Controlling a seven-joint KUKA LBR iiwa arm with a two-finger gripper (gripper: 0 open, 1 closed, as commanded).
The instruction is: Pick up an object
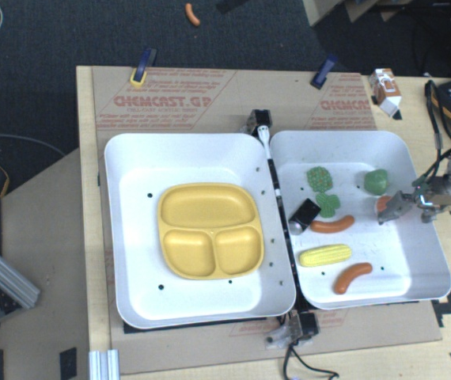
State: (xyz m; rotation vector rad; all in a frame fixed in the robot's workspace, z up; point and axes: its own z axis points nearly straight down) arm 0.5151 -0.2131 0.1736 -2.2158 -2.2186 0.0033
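Glossy yellow three-compartment plastic tray [210,229] lies centre-left; grey metal end effector [403,204] at right edge, opening indiscernible, beside small red object [383,204].

This looks like a robot lab. A wooden bench [210,93] holds two white bins [130,212] with toy food [325,254], clamps [142,66] grip the board, and cables [305,362] trail onto dark carpet [67,22].

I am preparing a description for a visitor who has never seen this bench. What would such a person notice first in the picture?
The eye goes first to the big yellow divided plate lying in the middle of the left bin. Next come the small toy foods scattered in the right bin: a yellow corn cob, two orange sausages and green pieces. The gripper reaches over that bin's right side.
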